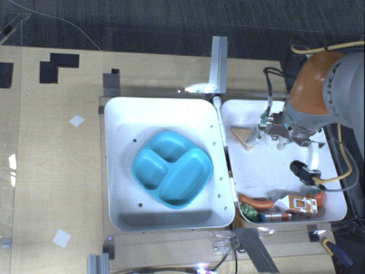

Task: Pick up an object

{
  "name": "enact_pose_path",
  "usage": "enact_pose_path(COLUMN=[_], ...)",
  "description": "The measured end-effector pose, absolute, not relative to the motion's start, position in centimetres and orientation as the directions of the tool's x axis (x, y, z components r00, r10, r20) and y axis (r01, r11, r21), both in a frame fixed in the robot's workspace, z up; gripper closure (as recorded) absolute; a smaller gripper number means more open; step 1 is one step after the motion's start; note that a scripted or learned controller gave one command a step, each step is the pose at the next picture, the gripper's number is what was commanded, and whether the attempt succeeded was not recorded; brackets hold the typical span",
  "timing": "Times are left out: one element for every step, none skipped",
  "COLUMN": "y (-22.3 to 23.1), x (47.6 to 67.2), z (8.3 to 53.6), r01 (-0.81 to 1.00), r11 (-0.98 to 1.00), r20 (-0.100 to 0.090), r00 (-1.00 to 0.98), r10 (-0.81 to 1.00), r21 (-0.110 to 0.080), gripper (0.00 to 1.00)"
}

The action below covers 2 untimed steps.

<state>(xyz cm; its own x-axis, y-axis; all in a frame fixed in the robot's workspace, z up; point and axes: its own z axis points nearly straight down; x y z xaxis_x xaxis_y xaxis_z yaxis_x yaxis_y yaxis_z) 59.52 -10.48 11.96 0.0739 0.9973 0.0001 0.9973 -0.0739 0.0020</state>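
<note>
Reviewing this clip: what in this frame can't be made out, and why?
- Gripper: in the camera view the arm's wrist covers it from above, so whether it is open or shut is unclear.
- Tan wedge in the right bin: too small to identify.
- Pile along the right bin's near wall, with an orange piece and a small carton: items overlap and are blurred; labels unreadable.
- Blue divided tray in the left bin: its underside is hidden.

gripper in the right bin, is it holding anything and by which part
Cannot be told. The gripper hangs over the right bin close to a tan wedge, but the wrist hides its tips, and nothing shows between them.
</note>
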Motion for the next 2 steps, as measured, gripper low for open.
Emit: enact_pose_path(y=[-10.6,-8.8], x=[67.1,63.2], z=[11.1,10.1], r01=[0.991,0.960], r11=[0.136,0.276], r20=[-0.002,-0.014], r00=[-0.136,-0.276], r10=[0.991,0.961], r21=[0.006,0.037], gripper=[0.00,0.00])
